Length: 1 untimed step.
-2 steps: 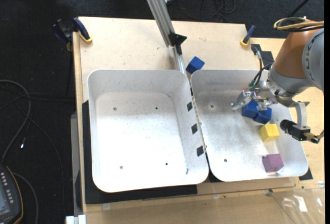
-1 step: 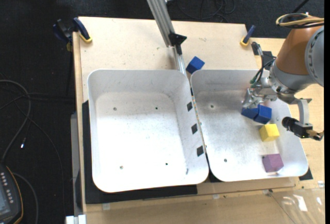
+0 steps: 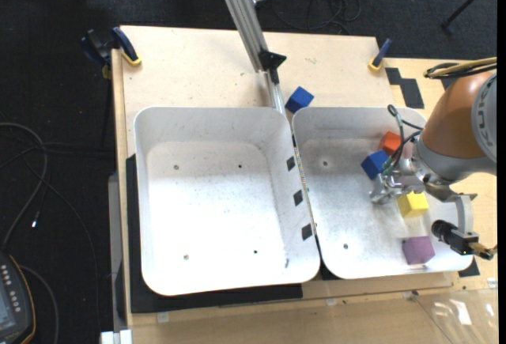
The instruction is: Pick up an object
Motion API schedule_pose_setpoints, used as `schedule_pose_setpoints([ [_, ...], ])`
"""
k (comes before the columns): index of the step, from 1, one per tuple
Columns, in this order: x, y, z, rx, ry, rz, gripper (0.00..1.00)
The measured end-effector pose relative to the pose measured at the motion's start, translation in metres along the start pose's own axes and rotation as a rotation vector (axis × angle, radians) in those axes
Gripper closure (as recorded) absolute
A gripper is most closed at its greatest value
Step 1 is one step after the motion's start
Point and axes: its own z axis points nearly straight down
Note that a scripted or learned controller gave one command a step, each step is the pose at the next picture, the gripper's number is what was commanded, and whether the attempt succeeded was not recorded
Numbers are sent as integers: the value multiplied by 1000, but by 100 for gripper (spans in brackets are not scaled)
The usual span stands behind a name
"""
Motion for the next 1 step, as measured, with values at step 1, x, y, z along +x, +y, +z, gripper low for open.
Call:
schedule_pose_setpoints([
  [1, -2, -16, -127, -12, -4, -5, 100],
])
